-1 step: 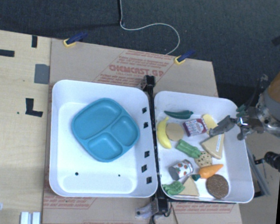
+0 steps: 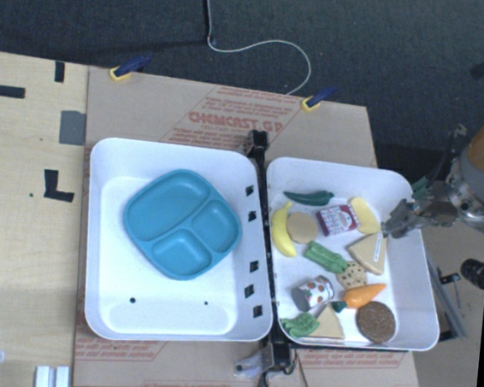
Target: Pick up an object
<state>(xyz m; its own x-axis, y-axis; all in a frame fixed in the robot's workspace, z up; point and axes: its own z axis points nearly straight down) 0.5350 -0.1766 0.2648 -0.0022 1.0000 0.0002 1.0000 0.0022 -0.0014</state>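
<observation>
Objects for picking, heaped in right bin: banana, green pepper, yellow lemon-like piece, purple-labelled packet, cheese wedge, green pickle, carrot, brown round cookie, among others. Left bin: blue three-compartment tray, lying flat. Gripper at right bin's upper right edge, just beside the lemon-like piece, nothing seen between fingers; jaw state cannot be told.

Blue three-compartment plastic plate in left white bin. Toy foods heaped in right white bin; gripper at its right rim.
</observation>
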